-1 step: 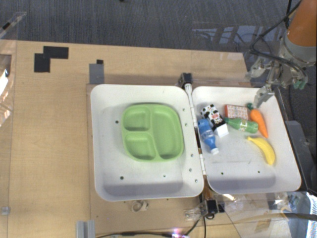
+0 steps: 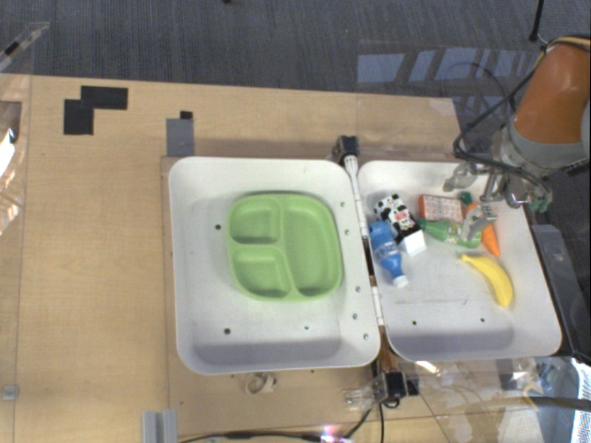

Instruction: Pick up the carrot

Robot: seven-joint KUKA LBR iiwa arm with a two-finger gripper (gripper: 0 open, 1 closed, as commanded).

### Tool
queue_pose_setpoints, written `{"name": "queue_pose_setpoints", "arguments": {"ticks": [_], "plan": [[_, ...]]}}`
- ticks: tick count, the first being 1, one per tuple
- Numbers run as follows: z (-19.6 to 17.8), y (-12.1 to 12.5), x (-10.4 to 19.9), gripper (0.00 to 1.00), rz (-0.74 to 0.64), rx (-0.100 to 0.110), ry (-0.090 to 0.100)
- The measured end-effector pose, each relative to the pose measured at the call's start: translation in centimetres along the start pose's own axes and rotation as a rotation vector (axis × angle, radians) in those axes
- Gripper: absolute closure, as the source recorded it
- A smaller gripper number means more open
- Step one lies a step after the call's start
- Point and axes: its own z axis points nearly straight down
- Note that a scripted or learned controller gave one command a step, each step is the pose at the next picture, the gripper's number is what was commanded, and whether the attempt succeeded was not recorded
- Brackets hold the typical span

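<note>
One carrot [image 2: 490, 239], orange, lying in the right bin [image 2: 545, 330] just below the gripper [image 2: 487, 201]; finger spread cannot be told. Status: not lifted; grasp and raise outstanding.

Single fixed overhead view.
Camera looks down obliquely on the counter [image 2: 102, 275], both white bins [image 2: 199, 340] fully framed.
</note>
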Motion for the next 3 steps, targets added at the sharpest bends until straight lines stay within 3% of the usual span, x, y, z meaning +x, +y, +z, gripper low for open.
{"name": "queue_pose_setpoints", "arguments": {"ticks": [1, 2, 3], "plan": [[3.7, -1.5, 0.3, 0.00, -0.151, 0.009, -0.027], [3.5, -1.8, 0.7, 0.00, -0.386, 0.020, -0.031], [1.7, -1.8, 0.1, 1.00, -0.388, 0.028, -0.050]]}}
